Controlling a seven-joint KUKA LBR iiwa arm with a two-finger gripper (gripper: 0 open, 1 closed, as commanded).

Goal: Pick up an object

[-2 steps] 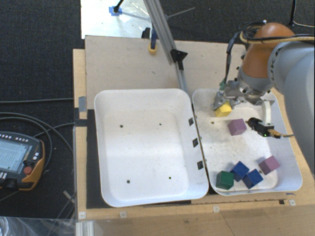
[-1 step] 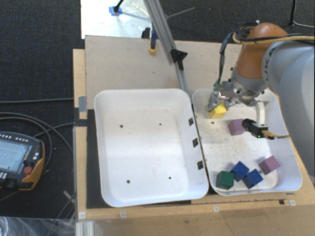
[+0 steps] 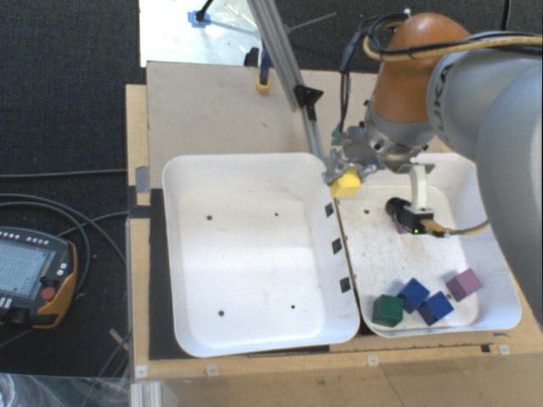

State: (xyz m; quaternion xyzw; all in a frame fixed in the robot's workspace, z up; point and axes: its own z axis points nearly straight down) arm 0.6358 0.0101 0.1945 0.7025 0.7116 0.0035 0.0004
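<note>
The camera view looks down on a wooden bench point(image 3: 221, 108) with two shallow white plastic bins side by side. The grey arm with the orange band point(image 3: 420, 49) reaches in from the right and ends above the place where the two bins meet, at their far side. The two-finger gripper point(image 3: 346, 175) hangs there, and a small yellow block point(image 3: 345, 184) sits between its fingers, so the gripper is pinching this block. The block is lifted above the dividing rims, over the far left corner of the right bin point(image 3: 501, 308).

In the right bin, near its front edge, lie four small cubes close together: a green cube point(image 3: 388, 310), a blue cube point(image 3: 415, 293), a second blue cube point(image 3: 435, 308) just beside it, and a pale purple cube point(image 3: 463, 284) a little to the right. The left bin point(image 3: 178, 312) shows its white floor with a few dark dots. A black cable with a yellow lead point(image 3: 416, 219) hangs under the wrist over the right bin. A handheld control pendant with an orange edge point(image 3: 34, 276) lies on the dark floor to the left of the bench.
</note>
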